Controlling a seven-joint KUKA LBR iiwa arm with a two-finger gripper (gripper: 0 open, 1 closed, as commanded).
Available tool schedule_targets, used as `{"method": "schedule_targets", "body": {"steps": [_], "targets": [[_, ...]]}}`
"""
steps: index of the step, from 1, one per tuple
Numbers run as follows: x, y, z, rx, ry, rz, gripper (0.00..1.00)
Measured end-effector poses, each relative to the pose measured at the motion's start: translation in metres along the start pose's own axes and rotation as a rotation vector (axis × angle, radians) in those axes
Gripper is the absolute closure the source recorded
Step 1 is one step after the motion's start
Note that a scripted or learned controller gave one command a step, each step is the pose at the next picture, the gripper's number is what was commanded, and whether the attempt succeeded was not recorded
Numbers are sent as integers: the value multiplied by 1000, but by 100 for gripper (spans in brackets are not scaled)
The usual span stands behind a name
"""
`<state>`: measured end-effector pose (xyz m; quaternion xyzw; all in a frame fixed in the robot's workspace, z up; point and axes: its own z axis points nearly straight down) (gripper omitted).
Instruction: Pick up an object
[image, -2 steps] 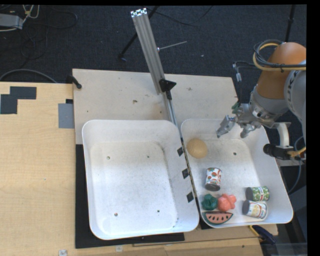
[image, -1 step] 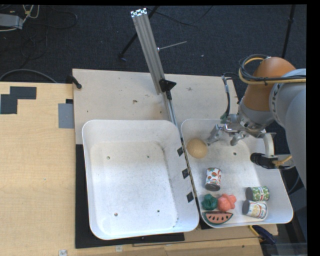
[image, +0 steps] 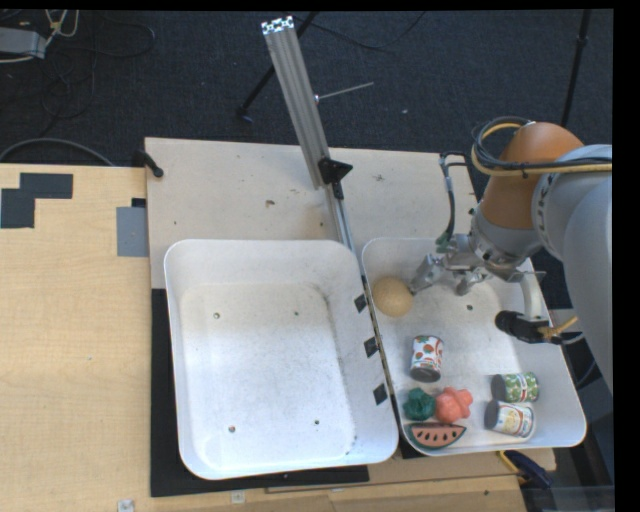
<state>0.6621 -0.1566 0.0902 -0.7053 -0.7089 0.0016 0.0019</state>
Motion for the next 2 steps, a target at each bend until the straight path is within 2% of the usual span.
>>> {"method": "schedule_targets", "body": {"steps": [1, 2], "targets": [[0, 0, -11, -1, 0, -1, 100], [6, 1, -73, -10, -1, 1, 100]]}}
